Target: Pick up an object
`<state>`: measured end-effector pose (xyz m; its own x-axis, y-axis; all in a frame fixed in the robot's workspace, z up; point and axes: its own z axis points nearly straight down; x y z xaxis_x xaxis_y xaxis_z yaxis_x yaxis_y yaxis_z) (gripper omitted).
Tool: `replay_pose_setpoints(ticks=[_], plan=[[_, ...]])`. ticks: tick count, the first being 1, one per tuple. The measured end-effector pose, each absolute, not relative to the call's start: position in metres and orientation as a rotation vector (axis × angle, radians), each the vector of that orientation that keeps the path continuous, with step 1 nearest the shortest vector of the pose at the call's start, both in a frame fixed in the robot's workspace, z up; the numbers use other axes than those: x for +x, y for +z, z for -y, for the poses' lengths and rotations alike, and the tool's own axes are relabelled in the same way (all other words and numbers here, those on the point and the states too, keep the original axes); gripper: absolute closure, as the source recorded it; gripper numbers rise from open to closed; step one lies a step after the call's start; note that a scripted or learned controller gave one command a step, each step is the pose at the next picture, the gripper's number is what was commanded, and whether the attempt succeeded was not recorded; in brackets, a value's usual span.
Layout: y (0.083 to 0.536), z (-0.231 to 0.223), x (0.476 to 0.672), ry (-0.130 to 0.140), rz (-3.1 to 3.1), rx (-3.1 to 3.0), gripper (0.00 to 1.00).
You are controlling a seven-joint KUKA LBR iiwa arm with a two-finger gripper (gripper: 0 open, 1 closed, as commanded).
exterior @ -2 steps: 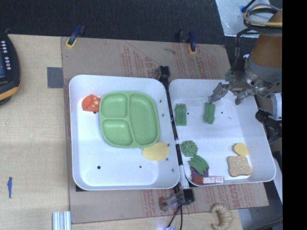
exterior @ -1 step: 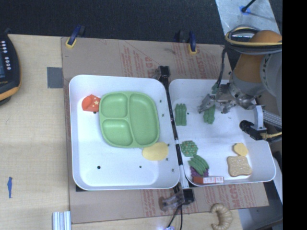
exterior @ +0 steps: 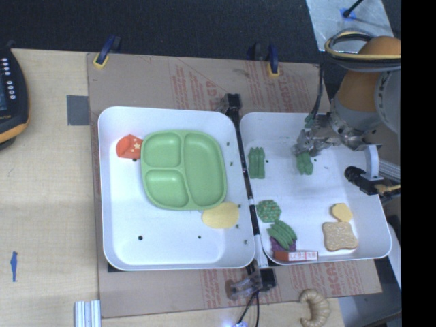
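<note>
Camera view: the gripper [exterior: 308, 146] is seen at two o'clock in the right bin [exterior: 371, 251], directly over a small green toy vegetable [exterior: 304, 163]. Jaw state cannot be told. The piece is judged light, rigid, slippery; its narrow middle should be pinched.

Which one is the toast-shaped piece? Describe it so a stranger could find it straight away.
Start at the right bin of the two white ones and go to its near right corner. There lies the toast piece, flat, tan and roughly square with a speckled face. The small yellow piece just behind it is smooth and rounder, and the other items in that bin are green.
</note>
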<state>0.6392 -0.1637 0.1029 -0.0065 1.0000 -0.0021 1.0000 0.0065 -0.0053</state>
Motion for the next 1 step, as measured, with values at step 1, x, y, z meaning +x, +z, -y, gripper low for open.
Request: replay_pose_setpoints(ticks=[1], plan=[[0.1986,0.0454,0.6515,-0.01,2.24,-2.207,1.0]])
